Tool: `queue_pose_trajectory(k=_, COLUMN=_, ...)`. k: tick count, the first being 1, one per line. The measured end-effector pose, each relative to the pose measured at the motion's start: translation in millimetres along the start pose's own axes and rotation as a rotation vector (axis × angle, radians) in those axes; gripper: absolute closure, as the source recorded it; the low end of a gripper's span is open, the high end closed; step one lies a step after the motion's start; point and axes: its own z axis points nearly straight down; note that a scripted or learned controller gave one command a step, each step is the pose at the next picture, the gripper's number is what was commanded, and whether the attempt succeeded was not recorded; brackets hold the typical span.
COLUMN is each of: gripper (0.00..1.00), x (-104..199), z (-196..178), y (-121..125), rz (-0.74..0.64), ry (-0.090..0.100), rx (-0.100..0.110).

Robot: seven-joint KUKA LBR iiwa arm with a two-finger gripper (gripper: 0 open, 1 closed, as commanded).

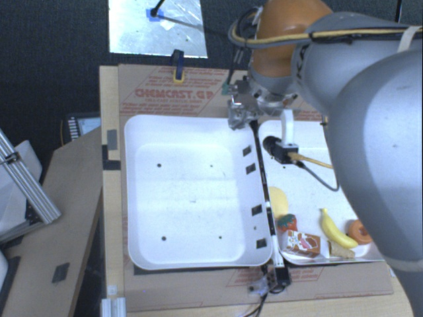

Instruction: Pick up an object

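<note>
The gripper (238, 116) is hovering at the left bin's (185, 190) far right corner; wide or narrow, I cannot tell.

Lying in the right bin (307, 190), well nearer the camera than the gripper (238, 117) and to its right: banana (332, 228), just right of packet (303, 243).

Dark backdrop (53, 18); shiny metallic panel (155, 18) at top; tan bench (73, 197); aluminium rail (26, 183) at left.
</note>
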Motion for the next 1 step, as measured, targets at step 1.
queue_pose_trajectory(k=1, gripper=1.00, x=44.7, z=-43.5, y=4.1, rz=0.000, ry=0.001, rx=0.002)
